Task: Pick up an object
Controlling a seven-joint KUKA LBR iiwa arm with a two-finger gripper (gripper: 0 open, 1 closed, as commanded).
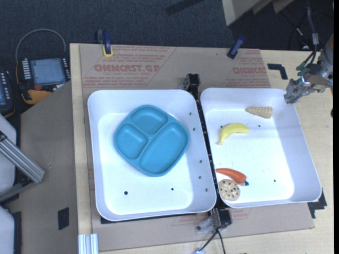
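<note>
In the camera view, the gripper [294,91] hangs over the right bin's [296,142] far right rim; how it stands, I cannot tell. The cone [259,111] lies nearest, just leftward, long axis left-right; the banana [233,132] sits beyond.

A dark blue-grey carpet [132,15] covers the floor behind and to the left of the desk [79,142]. The desk top is pale wood board, partly covered by a brown sheet [175,65] printed with red lettering. A blue-and-yellow clamp [106,42] grips its far edge, and a blue one [235,46] sits further right. At the left, a handheld control pendant [46,70] with a small lit screen lies on the floor, its black cable [37,35] looping above it. A silver aluminium rail [21,157] slants across the lower left. Lighting is even and soft.
</note>
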